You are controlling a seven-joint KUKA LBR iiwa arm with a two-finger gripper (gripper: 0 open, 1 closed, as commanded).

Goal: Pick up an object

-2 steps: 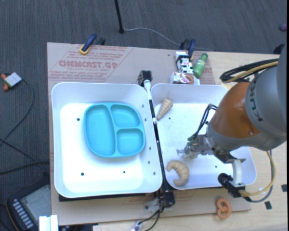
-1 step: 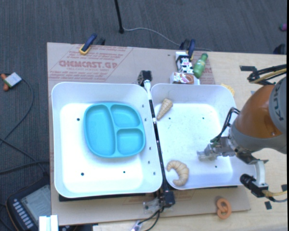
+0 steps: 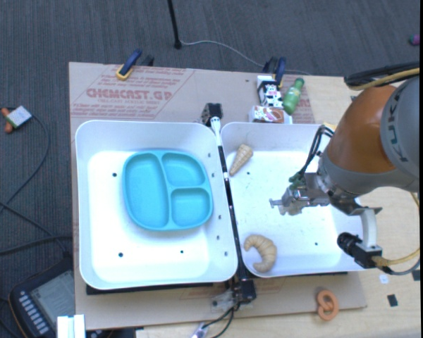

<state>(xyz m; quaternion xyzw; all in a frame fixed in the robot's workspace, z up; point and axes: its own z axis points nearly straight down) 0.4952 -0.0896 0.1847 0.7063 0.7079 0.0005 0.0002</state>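
While the pincer (image 3: 287,204), whose state I cannot tell, hangs over the right bin (image 3: 317,259), the croissant (image 3: 261,251) looks light and soft, best pinched midway.

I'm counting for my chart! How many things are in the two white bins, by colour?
Blue: 1, the divided plate in the left bin
Tan: 2, the cone shell and croissant in the right bin
Total: 3

The arm (image 3: 370,136) runs off the right edge, its bulk hiding the right bin's (image 3: 282,266) far-right wall; the gripper's (image 3: 290,203) finger state is unreadable.
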